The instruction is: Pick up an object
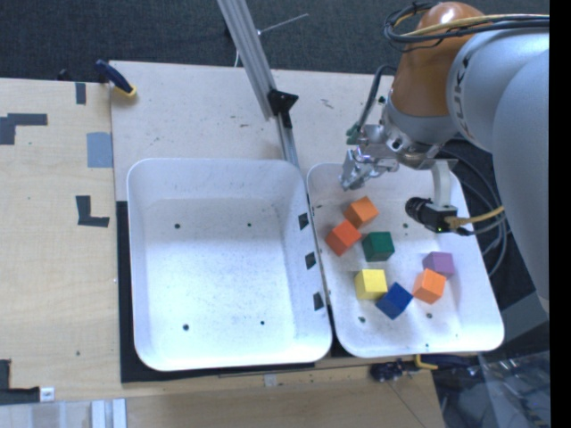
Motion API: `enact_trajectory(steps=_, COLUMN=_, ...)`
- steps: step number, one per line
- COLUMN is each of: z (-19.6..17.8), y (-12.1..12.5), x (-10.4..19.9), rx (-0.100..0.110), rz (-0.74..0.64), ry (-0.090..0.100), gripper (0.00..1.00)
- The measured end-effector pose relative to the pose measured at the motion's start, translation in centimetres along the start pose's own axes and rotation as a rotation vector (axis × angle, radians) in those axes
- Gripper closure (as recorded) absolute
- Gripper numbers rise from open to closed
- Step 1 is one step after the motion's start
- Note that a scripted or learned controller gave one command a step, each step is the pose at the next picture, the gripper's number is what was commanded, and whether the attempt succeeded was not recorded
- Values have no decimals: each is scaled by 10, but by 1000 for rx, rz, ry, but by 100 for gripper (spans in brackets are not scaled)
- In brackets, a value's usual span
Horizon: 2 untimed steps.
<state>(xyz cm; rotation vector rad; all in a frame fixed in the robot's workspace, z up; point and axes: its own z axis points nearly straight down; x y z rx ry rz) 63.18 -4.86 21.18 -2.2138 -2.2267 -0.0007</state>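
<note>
Blocks sit clustered in the right bin [464,328], nearest being the orange block [362,210], just below the gripper [354,178]. Can't tell the gripper's state from here. I'd drop straight down and centre on that block, avoiding the red block [343,236] beside it.

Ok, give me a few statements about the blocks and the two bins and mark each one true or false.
1. All the blocks lie in the right bin. True.
2. The green block sits in the left bin. False: it is in the right bin.
3. The end effector is above the right bin's far end, near an orange block. True.
4. The blue block touches the purple block. False: they lie apart.
5. The yellow block lies beside the blue block. True.
</note>
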Motion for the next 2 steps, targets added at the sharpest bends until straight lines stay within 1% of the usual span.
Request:
enact_trajectory(steps=1, z=-1, y=-4, x=45, rx=1, rz=0, ry=0, gripper=100)
enact_trajectory(steps=2, z=-15, y=-6, x=99, rx=-1, rz=-2, ry=1, gripper=100)
